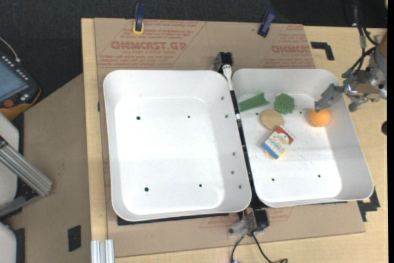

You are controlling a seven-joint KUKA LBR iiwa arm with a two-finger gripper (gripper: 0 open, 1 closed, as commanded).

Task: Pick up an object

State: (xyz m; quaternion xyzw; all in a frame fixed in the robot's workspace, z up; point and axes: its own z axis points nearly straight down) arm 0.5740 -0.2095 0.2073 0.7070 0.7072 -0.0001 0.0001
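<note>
My gripper (337,97) over right bin (345,185) upper right edge; jaw state unreadable. Orange ball (319,117) just below-left of me. Farther left: green bumpy ball (284,103), tan disc (271,118), green strip (251,101), small box (276,143).

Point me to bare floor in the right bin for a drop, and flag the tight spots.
Free: the near half of the right white bin, below the small printed carton. Crowded: its far half, where the green strip, green knobbly round piece, tan oval and carton cluster; the orange ball sits beside the claw.
</note>
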